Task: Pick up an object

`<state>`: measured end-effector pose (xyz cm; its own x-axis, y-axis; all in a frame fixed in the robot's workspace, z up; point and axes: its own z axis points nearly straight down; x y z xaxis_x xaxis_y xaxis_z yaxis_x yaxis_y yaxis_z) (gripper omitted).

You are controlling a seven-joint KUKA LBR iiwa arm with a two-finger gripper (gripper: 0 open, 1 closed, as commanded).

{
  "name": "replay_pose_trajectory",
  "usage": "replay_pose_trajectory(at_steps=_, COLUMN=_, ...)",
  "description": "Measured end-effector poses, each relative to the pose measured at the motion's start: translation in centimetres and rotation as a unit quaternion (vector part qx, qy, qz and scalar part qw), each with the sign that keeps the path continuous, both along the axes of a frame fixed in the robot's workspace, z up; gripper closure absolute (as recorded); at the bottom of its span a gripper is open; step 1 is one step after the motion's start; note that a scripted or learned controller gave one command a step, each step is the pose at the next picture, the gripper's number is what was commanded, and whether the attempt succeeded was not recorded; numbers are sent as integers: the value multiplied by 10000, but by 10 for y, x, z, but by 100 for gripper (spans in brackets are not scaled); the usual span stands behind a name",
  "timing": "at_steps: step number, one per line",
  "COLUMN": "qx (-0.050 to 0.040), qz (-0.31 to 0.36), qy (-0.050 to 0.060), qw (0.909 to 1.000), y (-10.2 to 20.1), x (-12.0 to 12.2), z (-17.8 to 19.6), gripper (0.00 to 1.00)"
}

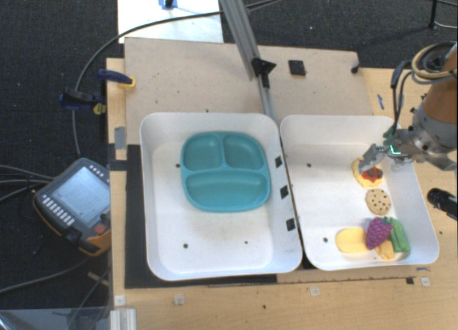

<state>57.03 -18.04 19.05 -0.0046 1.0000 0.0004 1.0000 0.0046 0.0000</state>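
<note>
My gripper (pixel 372 158) reaches in from the right over the right bin (pixel 322 142), hanging just above a small yellow toy with red on top (pixel 369 175). Below that lies a round cookie (pixel 377 200). Near the bin's front right corner sit a yellow piece (pixel 349 240), a purple bunch of grapes (pixel 378 231) and a green piece (pixel 398 237), packed together. The gripper's fingers are small and blurred against the toy.
The left bin (pixel 161 200) holds a teal divided plate (pixel 225 171). A metal pole (pixel 240 21) slants over the board behind the bins. A teach pendant (pixel 75 203) lies left of the bench, with cables around it.
</note>
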Motion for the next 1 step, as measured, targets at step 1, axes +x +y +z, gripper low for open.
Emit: replay_pose_trajectory(at_steps=1, qx=-2, qz=1, qy=-8, qw=10000, y=0, x=0, z=1, gripper=0)
